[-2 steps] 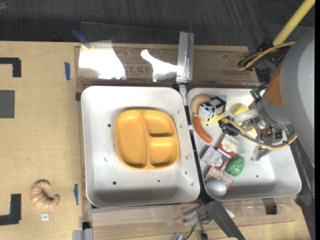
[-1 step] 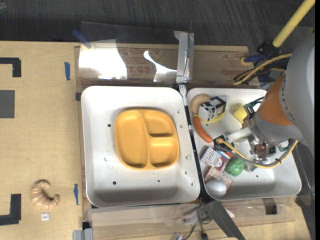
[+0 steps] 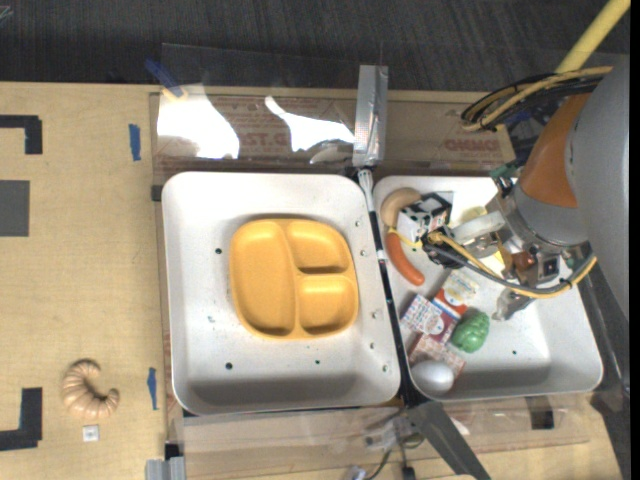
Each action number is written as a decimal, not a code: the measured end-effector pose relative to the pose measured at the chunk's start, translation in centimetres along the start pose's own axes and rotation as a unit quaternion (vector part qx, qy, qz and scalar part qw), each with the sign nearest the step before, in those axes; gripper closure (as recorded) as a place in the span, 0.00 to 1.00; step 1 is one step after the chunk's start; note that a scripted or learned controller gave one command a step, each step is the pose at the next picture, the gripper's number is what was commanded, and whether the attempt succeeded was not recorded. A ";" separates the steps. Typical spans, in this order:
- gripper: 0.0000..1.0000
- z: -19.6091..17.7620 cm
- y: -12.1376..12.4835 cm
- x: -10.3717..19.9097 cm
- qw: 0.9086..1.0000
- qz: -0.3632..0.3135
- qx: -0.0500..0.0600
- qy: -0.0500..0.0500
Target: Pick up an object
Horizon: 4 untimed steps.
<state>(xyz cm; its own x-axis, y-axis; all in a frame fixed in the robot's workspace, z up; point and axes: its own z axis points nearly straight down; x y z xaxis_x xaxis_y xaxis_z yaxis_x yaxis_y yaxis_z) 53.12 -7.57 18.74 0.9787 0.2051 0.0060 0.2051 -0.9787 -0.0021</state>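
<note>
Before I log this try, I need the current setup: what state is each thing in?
Yellow divided tray: upright in the left bin, its compartments bare.
Right bin: holds the small items.
Orange hot dog: lying flat by the right bin's left wall.
Green toy: lying loose, not gripped.
Grey ball: resting at the front edge.
Gripper: low over the right bin.

yellow divided tray | white bins | red-orange sausage | green toy | silver-grey ball | tan croissant | grey arm, orange band | tan bench, blue tape marks
</note>
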 end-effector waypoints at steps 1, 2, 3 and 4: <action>0.00 6.9 1.8 -4.8 1.000 0.004 0.001 -0.007; 0.00 0.2 -4.1 -3.0 1.000 0.000 0.001 -0.002; 0.00 9.0 1.5 -4.5 1.000 0.004 -0.003 0.001; 0.00 0.0 -5.3 -4.0 1.000 -0.009 0.001 0.000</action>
<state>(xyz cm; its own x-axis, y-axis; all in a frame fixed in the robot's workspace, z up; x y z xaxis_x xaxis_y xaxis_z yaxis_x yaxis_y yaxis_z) 48.12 -3.20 18.68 0.9750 0.2223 0.0060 0.2223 -0.9750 -0.0038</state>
